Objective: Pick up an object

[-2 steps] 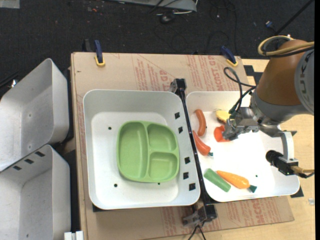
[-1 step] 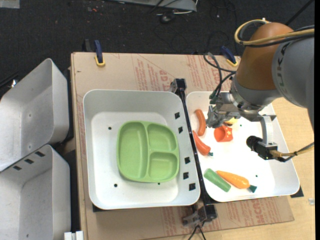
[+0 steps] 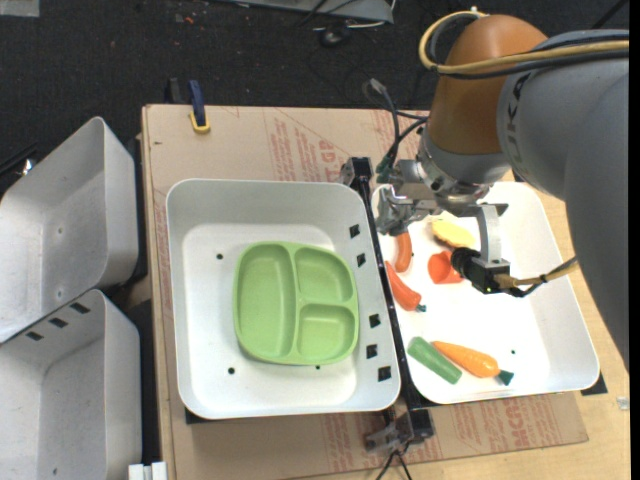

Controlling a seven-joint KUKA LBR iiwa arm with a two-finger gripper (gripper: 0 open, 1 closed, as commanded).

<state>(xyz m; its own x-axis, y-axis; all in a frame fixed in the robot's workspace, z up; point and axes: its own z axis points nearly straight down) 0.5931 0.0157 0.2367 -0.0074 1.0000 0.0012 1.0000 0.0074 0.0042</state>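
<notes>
From the overhead camera, my gripper (image 3: pixel 440 206) hangs over the far end of the right bin (image 3: pixel 560 298), just above a yellow piece (image 3: pixel 453 232); my jaws' state I cannot tell (the wrist hides them). Beside it lie a small red piece (image 3: pixel 443 267), two orange-red strips (image 3: pixel 402 268), a green piece (image 3: pixel 434 359) and a toy carrot (image 3: pixel 468 358). The left bin (image 3: pixel 190 268) holds a green divided plate (image 3: pixel 296 303).

Brown bench (image 3: pixel 290 138), two white bins (image 3: pixel 190 298), (image 3: pixel 560 338) side by side
</notes>
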